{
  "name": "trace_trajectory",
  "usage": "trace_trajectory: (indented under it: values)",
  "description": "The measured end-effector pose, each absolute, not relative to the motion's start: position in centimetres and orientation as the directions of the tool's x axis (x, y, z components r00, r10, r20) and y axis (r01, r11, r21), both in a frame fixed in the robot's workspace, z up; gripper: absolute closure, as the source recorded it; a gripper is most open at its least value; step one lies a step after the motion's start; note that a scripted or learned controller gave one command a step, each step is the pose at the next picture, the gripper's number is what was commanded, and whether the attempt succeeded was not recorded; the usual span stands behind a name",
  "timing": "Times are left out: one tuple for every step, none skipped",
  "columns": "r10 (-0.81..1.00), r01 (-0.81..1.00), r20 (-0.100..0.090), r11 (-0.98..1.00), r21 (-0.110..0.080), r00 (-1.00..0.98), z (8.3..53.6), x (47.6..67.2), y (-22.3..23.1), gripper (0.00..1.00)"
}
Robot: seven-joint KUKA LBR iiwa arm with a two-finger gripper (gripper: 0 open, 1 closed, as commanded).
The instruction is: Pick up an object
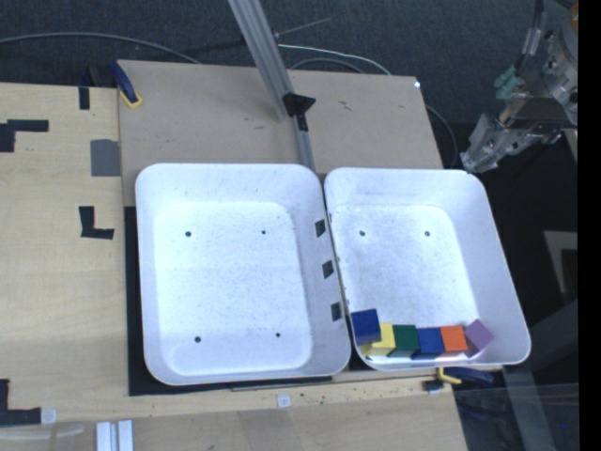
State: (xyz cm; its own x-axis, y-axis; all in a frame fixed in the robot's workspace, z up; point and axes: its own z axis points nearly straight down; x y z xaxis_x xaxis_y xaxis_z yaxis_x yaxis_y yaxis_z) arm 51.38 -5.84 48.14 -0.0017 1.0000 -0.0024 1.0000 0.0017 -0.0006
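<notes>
Several small blocks lie in a row along the near wall of the right bin [488,242]: a blue block [364,324] on top of a yellow one [380,344], then a green block [405,337], another blue one [429,341], an orange block [453,338] and a purple block [478,334]. My gripper [479,156] hangs at the far right, above and just outside the right bin's far right corner, well away from the blocks. Nothing shows between its fingers.
The left bin [150,252] stands beside the right one on the wooden bench. A grey metal pole [261,40] slants down toward the gap between the bins. Cables lie on the dark floor behind.
</notes>
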Motion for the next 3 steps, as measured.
trace_trajectory:
  values:
    - [1.000,1.000,0.000,-0.003,-0.009,0.003,32.7,49.9,-11.4,1.00]
    - [1.000,1.000,-0.003,-0.003,-0.002,0.003,30.1,57.3,-17.8,1.00]
    - [1.000,1.000,-0.002,0.001,-0.002,-0.001,31.3,57.2,-17.4,1.00]
